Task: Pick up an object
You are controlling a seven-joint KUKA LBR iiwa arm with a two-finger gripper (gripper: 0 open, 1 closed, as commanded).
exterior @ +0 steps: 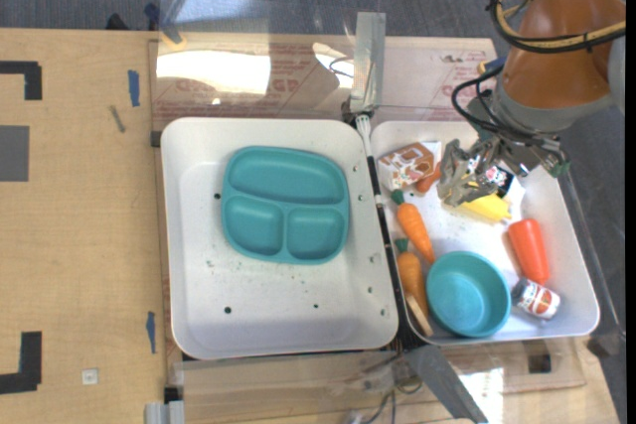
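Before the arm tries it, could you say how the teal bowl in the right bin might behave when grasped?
The teal bowl looks like rigid, probably light plastic. Its smooth, rounded wall may slip between fingers. It sits upright against a carrot, so a sideways push would likely slide it rather than tip it.

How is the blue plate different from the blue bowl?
The teal plate lies in the left bin; the teal bowl sits in the right bin.
The plate is flat and split into three sections; the bowl is round and deep with one hollow.
The plate looks wider than the bowl.
The plate lies alone; the bowl is crowded, with carrots beside it.
Both share the same teal colour.
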